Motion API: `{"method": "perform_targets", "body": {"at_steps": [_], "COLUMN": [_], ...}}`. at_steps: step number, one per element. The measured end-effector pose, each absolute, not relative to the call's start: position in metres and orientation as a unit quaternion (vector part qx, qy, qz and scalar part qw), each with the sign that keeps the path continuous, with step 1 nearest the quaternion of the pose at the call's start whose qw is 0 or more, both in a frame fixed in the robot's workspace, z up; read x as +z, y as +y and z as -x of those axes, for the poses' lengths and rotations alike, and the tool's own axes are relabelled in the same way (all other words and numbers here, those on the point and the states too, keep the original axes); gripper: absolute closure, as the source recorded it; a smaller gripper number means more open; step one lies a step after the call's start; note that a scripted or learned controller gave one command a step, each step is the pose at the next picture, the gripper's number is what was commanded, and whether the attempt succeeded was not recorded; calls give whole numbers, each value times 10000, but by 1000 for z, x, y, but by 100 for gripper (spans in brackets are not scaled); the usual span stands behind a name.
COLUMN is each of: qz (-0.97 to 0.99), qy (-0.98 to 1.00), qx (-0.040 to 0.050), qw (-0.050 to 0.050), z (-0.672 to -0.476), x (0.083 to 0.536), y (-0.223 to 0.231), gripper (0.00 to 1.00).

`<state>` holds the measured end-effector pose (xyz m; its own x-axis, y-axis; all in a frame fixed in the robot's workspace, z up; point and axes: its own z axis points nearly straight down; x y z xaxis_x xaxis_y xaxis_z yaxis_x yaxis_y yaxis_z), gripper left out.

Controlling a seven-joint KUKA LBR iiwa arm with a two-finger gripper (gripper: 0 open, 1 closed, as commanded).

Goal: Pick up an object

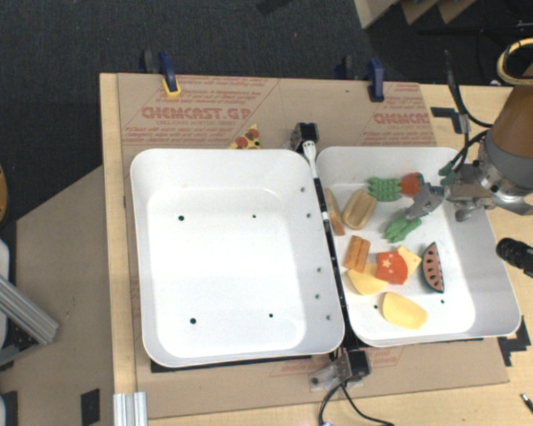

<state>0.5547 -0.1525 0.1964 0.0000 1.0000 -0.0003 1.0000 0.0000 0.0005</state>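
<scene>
At the lower right of the frame, the right bin [484, 313] is a shallow tray of smooth white plastic with rounded corners, and small glossy toy foods lie on its floor. Nearest the bottom edge is a yellow wedge [402, 311], rounded like a lemon slice, with a paler yellow piece [366, 281] just up and left of it. Beside that sits a red chunk [392, 267], and to its right a watermelon slice [433, 267] stands on its long axis, running roughly top to bottom of the frame. An orange ribbed block [356, 253] lies left of the red chunk, a tan bread-like piece [358, 209] higher up. Further up, a green leafy item [402, 228] lies slanted, its long axis running lower left to upper right, directly under the gripper [424, 204]; whether its metal fingers are apart or together cannot be told. A second green piece [384, 188] and a red round one [412, 183] sit above. The left bin [160, 193] fills the frame's centre left.
</scene>
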Motion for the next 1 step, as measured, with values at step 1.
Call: {"method": "perform_targets", "body": {"at_steps": [1], "qz": [-7065], "qy": [7077], "qx": [-9], "qw": [-24], "z": [-578], "x": [78], "y": [-141], "gripper": [0]}}
